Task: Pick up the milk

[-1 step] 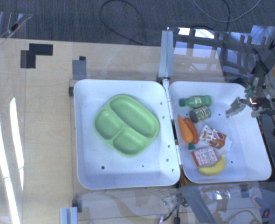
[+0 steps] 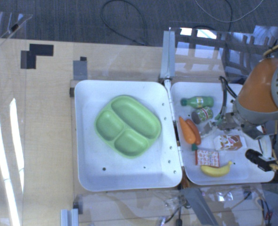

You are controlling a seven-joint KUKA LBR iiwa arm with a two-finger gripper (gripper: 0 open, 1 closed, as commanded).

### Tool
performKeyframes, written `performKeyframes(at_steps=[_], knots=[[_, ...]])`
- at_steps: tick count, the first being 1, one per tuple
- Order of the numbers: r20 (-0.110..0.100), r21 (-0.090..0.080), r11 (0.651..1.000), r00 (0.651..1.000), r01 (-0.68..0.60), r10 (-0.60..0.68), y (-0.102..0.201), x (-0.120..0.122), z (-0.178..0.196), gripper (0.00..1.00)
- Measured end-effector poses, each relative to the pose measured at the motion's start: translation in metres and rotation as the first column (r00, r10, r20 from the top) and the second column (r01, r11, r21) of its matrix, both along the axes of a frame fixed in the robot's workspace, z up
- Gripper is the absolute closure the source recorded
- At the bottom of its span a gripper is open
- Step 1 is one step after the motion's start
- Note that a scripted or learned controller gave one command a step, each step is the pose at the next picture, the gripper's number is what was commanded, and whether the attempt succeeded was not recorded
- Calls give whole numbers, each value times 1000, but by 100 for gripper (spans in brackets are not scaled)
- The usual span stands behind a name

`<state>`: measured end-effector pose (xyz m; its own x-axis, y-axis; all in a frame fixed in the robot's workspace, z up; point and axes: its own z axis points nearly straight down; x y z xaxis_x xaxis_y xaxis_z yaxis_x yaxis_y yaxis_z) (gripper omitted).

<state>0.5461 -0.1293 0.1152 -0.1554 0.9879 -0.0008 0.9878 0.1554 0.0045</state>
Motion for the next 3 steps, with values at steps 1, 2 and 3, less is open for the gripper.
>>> performKeyframes(at_steps=[1, 2, 3], knots=[[7, -2, 1000, 1000, -24, 24, -26, -56, -26, 0], [-1, 6, 999, 999, 34, -34, -70, -56, -15, 0], [6, 0, 999, 999, 38, -38, -74, -55, -3, 100]])
